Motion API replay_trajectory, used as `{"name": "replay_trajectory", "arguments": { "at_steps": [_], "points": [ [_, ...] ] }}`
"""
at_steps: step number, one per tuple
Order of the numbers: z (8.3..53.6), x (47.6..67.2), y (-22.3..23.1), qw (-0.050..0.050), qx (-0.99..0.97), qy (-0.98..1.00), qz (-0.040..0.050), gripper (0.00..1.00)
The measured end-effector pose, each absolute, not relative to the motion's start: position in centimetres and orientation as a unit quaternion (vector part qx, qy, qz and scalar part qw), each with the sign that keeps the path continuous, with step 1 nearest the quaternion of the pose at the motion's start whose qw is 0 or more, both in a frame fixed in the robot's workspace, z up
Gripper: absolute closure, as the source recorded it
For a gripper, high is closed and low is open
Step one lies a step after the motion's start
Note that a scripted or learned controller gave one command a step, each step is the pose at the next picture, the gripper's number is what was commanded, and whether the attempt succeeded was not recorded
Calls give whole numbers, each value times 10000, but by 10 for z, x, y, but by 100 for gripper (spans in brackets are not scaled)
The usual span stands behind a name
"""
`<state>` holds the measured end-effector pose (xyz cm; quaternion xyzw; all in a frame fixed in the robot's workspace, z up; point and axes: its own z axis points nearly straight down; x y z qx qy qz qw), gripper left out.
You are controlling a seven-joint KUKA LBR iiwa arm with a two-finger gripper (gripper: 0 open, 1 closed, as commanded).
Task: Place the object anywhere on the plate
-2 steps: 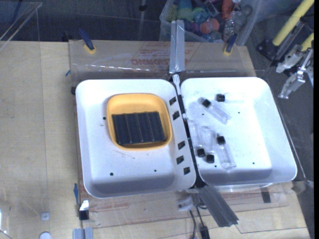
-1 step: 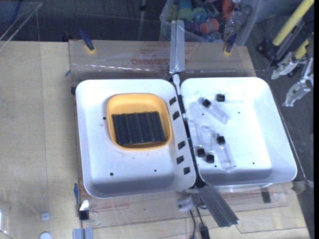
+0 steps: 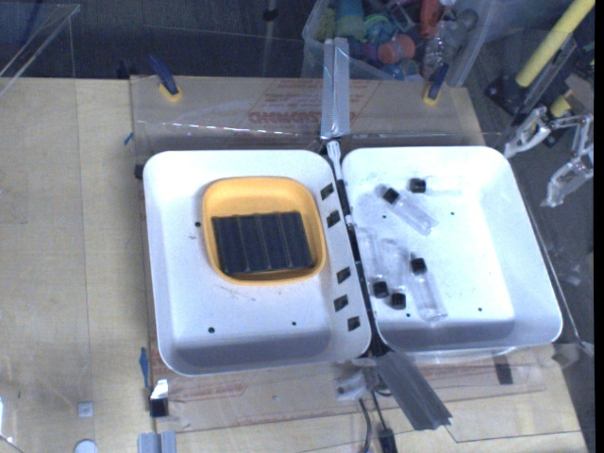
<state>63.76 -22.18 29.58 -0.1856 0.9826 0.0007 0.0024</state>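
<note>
1. The jaws (image 3: 555, 159) appeared as pale, pronged metalwork out past the outer rim of the right bin (image 3: 491, 321). They were too small and blurred to tell how far apart they stood, and nothing could be seen held in them.
2. The dark ridged slab (image 3: 262, 243) lay well apart from the jaws, across the whole right bin and beyond the divider between the bins. It rested flat inside the orange plate (image 3: 255, 189), filling most of the plate's floor.
3. The plate sat in the left bin (image 3: 189, 347), the bin farther from the jaws, toward that bin's back half.
4. Nearer the jaws, in the right bin, lay several small clear bottles with black caps. One bottle (image 3: 408, 208) lay toward the back and another (image 3: 422, 286) toward the front. All of them were on the side of that bin away from the jaws.
5. Both bins stood on the table (image 3: 66, 253). Behind them, a clear box of coloured toys (image 3: 396, 17) stood beyond the table's back edge.
</note>
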Motion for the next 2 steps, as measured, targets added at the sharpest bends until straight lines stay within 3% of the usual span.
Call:
{"name": "replay_trajectory", "arguments": {
  "at_steps": [1, 2],
  "points": [
    [320, 628, -223, 50, -3479, 9375, -11, 0],
    [391, 607, -223, 48, -4798, 8774, -15, 0]
  ]
}}
